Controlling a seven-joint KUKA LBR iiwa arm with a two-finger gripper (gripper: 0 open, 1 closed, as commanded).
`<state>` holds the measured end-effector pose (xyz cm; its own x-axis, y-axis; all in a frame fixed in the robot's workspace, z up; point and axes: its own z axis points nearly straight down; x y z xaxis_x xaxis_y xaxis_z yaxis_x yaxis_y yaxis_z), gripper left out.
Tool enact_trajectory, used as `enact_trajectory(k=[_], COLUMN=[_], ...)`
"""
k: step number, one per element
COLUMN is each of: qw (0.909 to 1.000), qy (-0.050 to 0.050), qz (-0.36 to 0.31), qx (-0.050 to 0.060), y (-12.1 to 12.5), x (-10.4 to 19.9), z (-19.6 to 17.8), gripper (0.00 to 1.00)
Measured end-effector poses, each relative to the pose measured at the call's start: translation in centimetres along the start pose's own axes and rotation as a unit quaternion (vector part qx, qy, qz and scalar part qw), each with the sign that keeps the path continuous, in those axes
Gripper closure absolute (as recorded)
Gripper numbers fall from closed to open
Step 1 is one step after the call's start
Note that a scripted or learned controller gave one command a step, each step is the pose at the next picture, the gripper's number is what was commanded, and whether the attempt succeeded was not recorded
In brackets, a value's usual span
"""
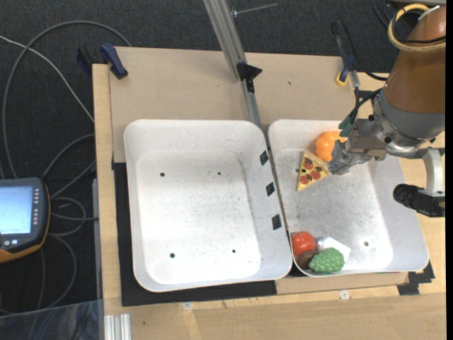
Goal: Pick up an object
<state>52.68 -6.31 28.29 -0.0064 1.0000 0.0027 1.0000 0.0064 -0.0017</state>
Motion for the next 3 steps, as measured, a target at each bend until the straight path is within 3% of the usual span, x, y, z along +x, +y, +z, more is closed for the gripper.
enact_trajectory(k=[1,3], qw=[1.0000,1.0000], qy=[0.000,0.000], qz=[0.000,0.000], qx=[0.002,0.002], y=[-1.1,-2.9], x=[4.8,15.3], z=[2.5,3.6], gripper=[1.00,1.00])
